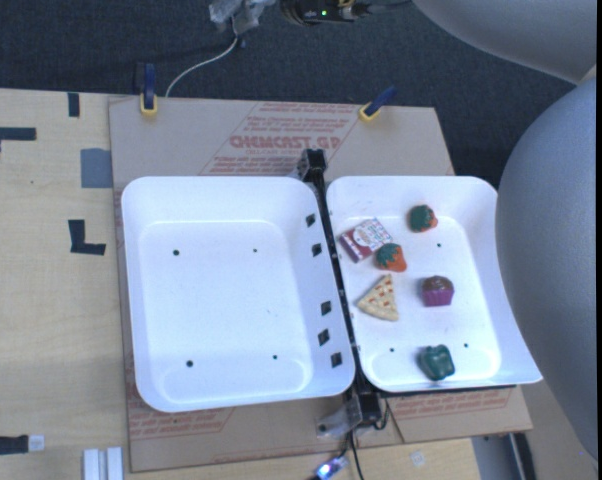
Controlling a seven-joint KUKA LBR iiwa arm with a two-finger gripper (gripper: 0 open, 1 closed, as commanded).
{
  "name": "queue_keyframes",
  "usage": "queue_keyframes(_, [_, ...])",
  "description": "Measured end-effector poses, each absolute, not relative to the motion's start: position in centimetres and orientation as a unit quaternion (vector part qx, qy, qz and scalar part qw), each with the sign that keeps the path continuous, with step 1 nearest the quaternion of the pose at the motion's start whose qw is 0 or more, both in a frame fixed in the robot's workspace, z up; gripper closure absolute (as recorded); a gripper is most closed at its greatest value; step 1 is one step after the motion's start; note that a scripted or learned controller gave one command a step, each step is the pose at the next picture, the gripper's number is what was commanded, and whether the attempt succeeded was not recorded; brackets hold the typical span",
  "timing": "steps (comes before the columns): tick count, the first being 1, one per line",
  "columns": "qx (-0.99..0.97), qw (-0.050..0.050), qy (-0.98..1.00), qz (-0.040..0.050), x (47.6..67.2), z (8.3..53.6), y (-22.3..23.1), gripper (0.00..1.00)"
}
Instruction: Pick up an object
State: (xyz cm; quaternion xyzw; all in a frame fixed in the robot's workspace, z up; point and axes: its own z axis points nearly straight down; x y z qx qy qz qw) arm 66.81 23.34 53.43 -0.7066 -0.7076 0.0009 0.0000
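Six small toy food pieces lie in the right bin (pixel 484 200) of two shallow white bins set side by side on a printed cardboard sheet (pixel 281 140), which blue-and-yellow clamps (pixel 147 92) hold to the pale wooden worktop (pixel 41 318). Near the divider a red-and-white packet (pixel 366 238) sits just beside an orange-and-green piece (pixel 390 258), the two touching or nearly so. A yellow pizza slice (pixel 379 299) lies below them, near a purple piece (pixel 438 291) to its right. A green-and-red piece (pixel 421 217) rests toward the far side of the bin, and a green pepper (pixel 435 362) sits alone close to the near rim. The left bin (pixel 141 268) stands against the right one, black clips running along the seam between them. The grey arm (pixel 566 228) curves down the right side of the view, overlapping the right bin's outer edge. The jaws hang blurred over the dark floor past the far edge of the worktop, well apart from every piece; whether they are apart or together cannot be told, and nothing is seen between them
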Motion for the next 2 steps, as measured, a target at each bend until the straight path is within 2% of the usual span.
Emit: queue_keyframes(2, [-0.707,0.0,-0.708,0.0008,66.81,53.43,23.34,1.0])
